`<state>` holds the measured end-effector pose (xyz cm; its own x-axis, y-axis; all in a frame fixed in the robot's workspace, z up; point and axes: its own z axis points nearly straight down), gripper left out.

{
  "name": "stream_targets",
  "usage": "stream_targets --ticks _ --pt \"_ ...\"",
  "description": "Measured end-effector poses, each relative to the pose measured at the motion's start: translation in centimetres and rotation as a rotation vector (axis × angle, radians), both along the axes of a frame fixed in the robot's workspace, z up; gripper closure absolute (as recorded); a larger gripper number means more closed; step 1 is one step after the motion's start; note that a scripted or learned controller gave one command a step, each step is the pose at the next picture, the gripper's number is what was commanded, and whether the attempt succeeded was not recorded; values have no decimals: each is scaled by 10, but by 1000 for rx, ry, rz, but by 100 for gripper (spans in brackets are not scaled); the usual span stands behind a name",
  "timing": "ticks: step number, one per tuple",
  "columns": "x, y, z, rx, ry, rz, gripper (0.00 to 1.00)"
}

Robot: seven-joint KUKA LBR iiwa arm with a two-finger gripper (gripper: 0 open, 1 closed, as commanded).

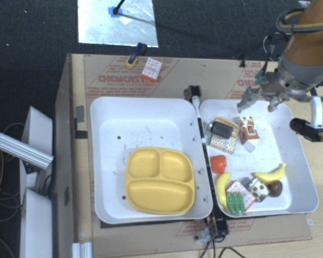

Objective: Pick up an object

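Note:
The right bin (299, 160) holds several items. A black block (223, 128) lies on a patterned card, with a small orange and white box (248, 129) beside it. A red tomato (218, 163) sits by the left wall. Near the front are two yellow bananas (270, 173) (222, 190), a green studded piece (236, 202), a strawberry-print item (257, 189) and a brown ball (276, 187). My gripper (259, 101) hangs over the bin's far edge, behind the orange box, open with nothing between its fingers.
The left bin (110, 144) holds a yellow divided plate (160, 179). A black clamp (194, 93) sits where the bins meet. Behind the bins, on the cardboard, lie a small printed box (151, 69) and a blue and yellow tool (134, 55).

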<state>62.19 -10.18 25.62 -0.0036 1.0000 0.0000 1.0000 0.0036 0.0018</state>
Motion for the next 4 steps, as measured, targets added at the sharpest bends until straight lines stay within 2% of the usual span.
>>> stream_targets --ticks 1,2,3,4 --pt "3 -20 -90 0 2 -2 0" --pt "2 -68 -172 -1 2 -3 0" --pt "4 -68 -161 -1 -3 -1 100" --pt "-26 -4 -123 1 0 0 100"
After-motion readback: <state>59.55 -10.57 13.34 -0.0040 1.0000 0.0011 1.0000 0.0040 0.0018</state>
